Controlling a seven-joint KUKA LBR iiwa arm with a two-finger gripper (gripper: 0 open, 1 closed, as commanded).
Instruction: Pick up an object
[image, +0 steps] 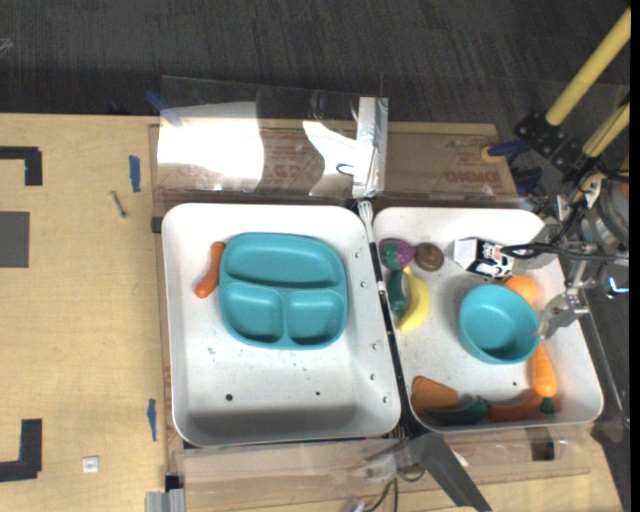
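Note:
My gripper (560, 312) hangs over the right side of the right bin (575, 395), just right of a teal bowl (496, 322). An orange fruit (522, 290) lies right behind the bowl, and an orange carrot (542, 374) lies below the gripper. Further left in this bin are a yellow banana (415, 305), a green piece (398, 290), a purple piece (393, 253), a brown ball (429, 257) and a black-and-white item (487, 259). An orange wedge (433, 393), a green piece (472, 408) and a reddish piece (515, 406) lie along the front wall.
The left bin (190, 380) holds a teal divided plate (283, 290) and an orange carrot (210, 270) by its left wall. A clear plastic sheet (260, 150) stands behind the bins. Cables and yellow bars (590, 70) crowd the upper right.

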